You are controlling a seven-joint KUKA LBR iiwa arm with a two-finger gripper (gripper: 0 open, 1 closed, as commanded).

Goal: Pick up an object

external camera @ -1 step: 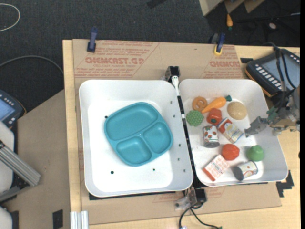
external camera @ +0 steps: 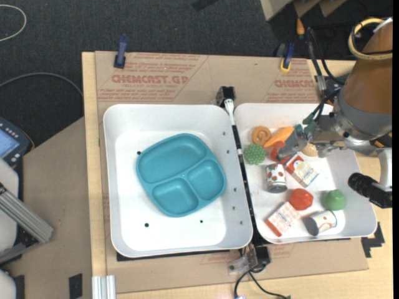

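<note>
My gripper (external camera: pixel 290 149) hangs low over the upper middle of the right bin (external camera: pixel 361 229), reaching in from the right. It is right beside an orange carrot-shaped toy (external camera: pixel 278 137) and just above a red-and-white carton (external camera: pixel 304 171). Around them lie an orange spiral pastry (external camera: pixel 262 133), a green leafy toy (external camera: pixel 254 154) and a small can (external camera: pixel 275 177). Nothing shows clearly between the jaws.
The left bin (external camera: pixel 118 167) holds a teal divided plate (external camera: pixel 181 174). Lower in the right bin lie a red tomato (external camera: pixel 301 199), a green ball (external camera: pixel 335 199), a red-and-white packet (external camera: pixel 282 219) and a white cup (external camera: pixel 321 222). A raised divider (external camera: pixel 240 167) separates the bins.
</note>
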